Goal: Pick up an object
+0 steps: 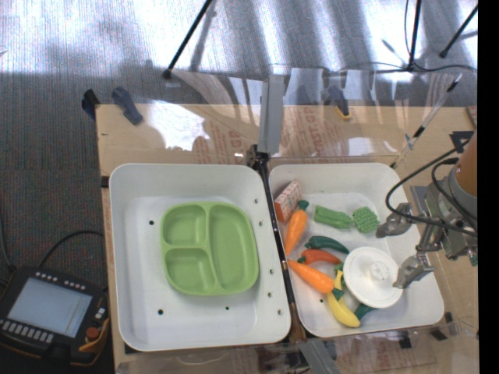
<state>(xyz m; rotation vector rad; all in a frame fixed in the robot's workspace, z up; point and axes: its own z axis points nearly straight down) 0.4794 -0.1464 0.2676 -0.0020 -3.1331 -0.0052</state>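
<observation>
The gripper [404, 249] hangs over the right bin [421, 306] with its 2 fingers apart and nothing between them, so next it must go down onto the white lid [372, 276].

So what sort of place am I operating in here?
Probably a robot lab pick-and-place cell: two white bins on a bench, toy food such as a carrot, a teach pendant on carpet, and tripod legs behind.

Illumination is bright and uneven. Striped light and shadow cross the floor [117, 29] along the top of the frame. Glare washes the bench [179, 127] at upper centre. Both white bins [125, 209] are near overexposure. Focus is moderately soft overall.
</observation>
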